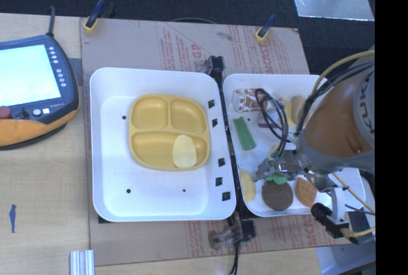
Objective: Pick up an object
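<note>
While the grey arm with its orange band (338,124) reaches in from the right over the right-hand shallow white bin (248,83), its claw (275,170) hangs low near the front of that bin, just above a dark brown round cookie-like disc (277,196). Whether the claw is spread or pressed together cannot be told, since the wrist and cables hide it, and nothing can be seen pinched in it. A small green piece (275,178) lies right under the claw, touching the disc's upper edge. Beside the disc to the right sits a tan round biscuit-like piece (306,191), and to the left, against the bin wall, a pale yellow oval piece (247,186). Farther back in the same bin lie a green flat strip (244,133) and a brown-and-white printed packet (247,100).

The left-hand shallow white bin (108,159) holds a yellow divided plastic plate (153,115) with a pale yellow oval chip (185,152) resting in its front compartment. Both bins stand on a cardboard sheet (166,44) on the wooden counter (38,203), where a handheld control pendant with a bright screen (32,92) lies well apart to the left
</note>
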`<state>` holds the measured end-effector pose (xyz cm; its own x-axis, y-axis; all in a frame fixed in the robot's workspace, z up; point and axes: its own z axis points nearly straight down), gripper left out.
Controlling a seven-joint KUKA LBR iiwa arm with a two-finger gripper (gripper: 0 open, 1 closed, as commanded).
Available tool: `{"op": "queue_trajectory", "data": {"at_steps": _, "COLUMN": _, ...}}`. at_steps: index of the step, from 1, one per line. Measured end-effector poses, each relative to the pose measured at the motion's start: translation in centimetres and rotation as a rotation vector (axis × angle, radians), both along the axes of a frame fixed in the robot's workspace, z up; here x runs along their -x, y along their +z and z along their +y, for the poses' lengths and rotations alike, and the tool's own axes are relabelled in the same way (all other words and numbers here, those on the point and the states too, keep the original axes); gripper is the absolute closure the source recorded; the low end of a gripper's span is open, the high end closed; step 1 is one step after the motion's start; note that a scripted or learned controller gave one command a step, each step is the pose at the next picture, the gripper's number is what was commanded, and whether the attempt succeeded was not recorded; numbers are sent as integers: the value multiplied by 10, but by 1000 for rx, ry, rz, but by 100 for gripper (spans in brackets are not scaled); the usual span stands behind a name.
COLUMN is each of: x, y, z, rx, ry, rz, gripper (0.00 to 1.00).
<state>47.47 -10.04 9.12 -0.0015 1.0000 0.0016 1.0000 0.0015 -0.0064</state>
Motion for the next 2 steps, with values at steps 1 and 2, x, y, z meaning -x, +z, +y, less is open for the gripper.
{"op": "queue_trajectory", "data": {"at_steps": 1, "x": -1, "y": 10, "z": -1, "rx": 2, "ry": 1, "rz": -2, "gripper": 100}}
{"op": "queue_trajectory", "data": {"at_steps": 2, "x": -84, "y": 107, "z": 68, "rx": 0, "ry": 13, "rz": -19, "gripper": 100}}
